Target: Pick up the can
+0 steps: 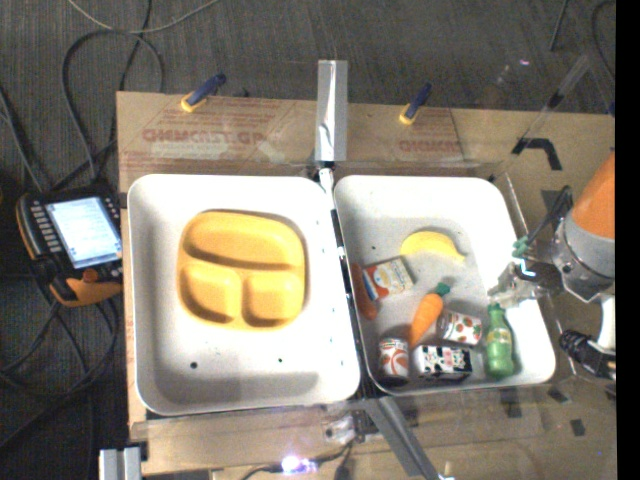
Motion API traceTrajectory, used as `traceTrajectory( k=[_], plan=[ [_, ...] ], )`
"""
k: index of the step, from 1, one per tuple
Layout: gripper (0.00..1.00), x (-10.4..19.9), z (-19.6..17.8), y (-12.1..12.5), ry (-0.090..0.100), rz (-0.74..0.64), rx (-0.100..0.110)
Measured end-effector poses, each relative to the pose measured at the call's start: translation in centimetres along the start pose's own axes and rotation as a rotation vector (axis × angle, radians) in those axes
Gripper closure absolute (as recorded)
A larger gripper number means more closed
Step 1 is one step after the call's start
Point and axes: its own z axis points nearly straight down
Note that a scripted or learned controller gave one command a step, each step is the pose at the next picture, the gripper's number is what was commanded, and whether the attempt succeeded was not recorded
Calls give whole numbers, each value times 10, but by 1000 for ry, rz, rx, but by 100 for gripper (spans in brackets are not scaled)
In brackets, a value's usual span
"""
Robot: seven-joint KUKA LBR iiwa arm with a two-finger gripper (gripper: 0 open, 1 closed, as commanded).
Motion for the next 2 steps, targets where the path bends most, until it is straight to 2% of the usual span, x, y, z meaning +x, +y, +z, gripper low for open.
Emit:
traceTrajectory(
  k=[1, 2],
  plan=[
    [0, 0, 0, 0, -1, 0, 0],
    [0, 8, 94, -3, 17, 33, -4]
  ],
)
